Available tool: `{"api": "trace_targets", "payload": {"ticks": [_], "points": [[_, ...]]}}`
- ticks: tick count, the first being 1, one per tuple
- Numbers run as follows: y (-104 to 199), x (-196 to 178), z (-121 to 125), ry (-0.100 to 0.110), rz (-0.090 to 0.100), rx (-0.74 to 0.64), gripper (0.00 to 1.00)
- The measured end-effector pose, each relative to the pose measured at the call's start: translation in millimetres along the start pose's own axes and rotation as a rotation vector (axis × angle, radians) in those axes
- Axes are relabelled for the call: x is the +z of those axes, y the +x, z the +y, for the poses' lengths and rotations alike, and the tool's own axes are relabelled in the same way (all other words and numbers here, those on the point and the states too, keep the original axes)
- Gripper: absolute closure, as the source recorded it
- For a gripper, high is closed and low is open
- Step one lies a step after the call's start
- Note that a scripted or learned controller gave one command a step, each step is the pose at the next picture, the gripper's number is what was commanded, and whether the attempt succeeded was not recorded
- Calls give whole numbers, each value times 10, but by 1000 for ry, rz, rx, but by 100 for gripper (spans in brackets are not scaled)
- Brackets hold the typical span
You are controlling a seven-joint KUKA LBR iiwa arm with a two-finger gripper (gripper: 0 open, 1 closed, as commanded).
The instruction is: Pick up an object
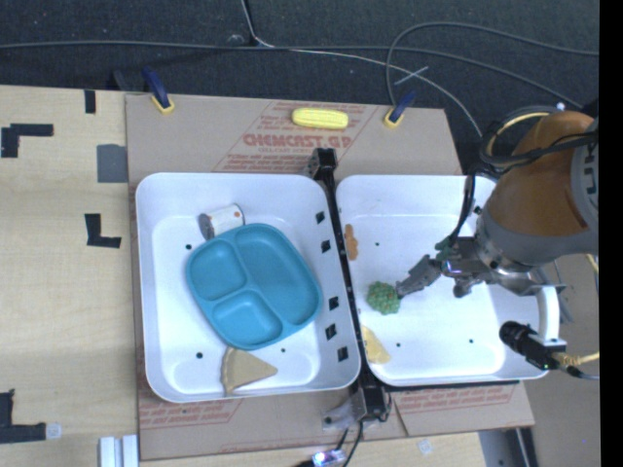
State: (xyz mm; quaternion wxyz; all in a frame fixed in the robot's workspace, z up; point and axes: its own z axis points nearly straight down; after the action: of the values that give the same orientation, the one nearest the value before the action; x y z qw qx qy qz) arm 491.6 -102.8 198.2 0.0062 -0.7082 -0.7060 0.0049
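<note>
Nearest you, at the bottom of the view, the left shallow white plastic bin (156, 290) holds a tan triangular wedge (245, 369) against its front wall. Just behind that wedge sits a blue three-compartment plastic tray (255, 285), tilted so one corner points toward the front. A small white cylindrical cup with a dark end (222, 221) lies on its side at the tray's far left corner, touching or almost touching its rim.

In the right shallow white plastic bin (428, 363), a small yellowish-tan piece (375, 347) lies near the front left corner, close to the black divider between the bins. A little further back you will find the green bumpy broccoli-like piece (384, 298), resting on the bin floor left of centre. The dark two-finger gripper (417, 281) reaches in from the right with its tip just beside this green piece, perhaps touching its right edge. You cannot tell how wide the jaws stand, and nothing is seen between them. A thin orange piece (350, 242) lies further back, along the divider.

Beyond both bins, a yellow corn-cob-shaped object (319, 119) rests on the brown cardboard sheet (195, 134).
</note>
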Motion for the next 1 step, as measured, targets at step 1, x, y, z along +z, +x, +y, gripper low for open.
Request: {"api": "trace_targets", "payload": {"ticks": [1], "points": [[3, -65, 30, -14, -2, -4, 0]]}}
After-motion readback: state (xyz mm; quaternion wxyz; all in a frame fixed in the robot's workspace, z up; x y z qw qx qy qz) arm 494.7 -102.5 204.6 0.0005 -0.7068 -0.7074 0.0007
